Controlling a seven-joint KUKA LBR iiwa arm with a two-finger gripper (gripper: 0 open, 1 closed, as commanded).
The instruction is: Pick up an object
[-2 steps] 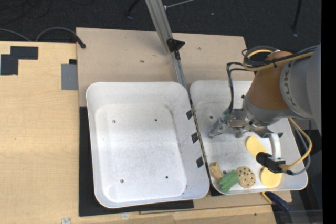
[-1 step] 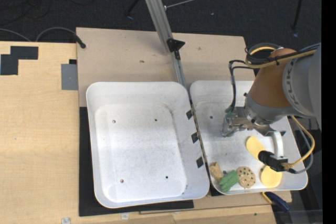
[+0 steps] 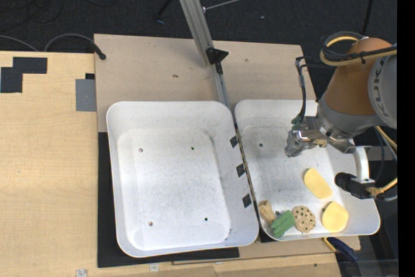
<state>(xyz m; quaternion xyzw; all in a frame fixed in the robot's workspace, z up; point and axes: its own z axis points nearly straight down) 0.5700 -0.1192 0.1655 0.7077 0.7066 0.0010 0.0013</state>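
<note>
Two yellow pieces point(image 3: 318, 183) point(image 3: 334, 216), a round brown cookie point(image 3: 303, 218), a green item point(image 3: 283, 224) and a tan chunk point(image 3: 266, 210) lie along the lower right of the right bin point(image 3: 272, 159). The tool point(image 3: 296, 143) hangs over that bin's middle, above them, holding nothing. The left bin point(image 3: 168, 178) sits beside it on the bench point(image 3: 52, 159).

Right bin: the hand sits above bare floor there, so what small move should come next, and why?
Probably shift the hand toward the near-right part of the right bin and centre it over the closest yellow piece. All the objects lie in that near part: two yellow pieces, a round cookie-like item, a green item. Nothing lies under the hand.
</note>
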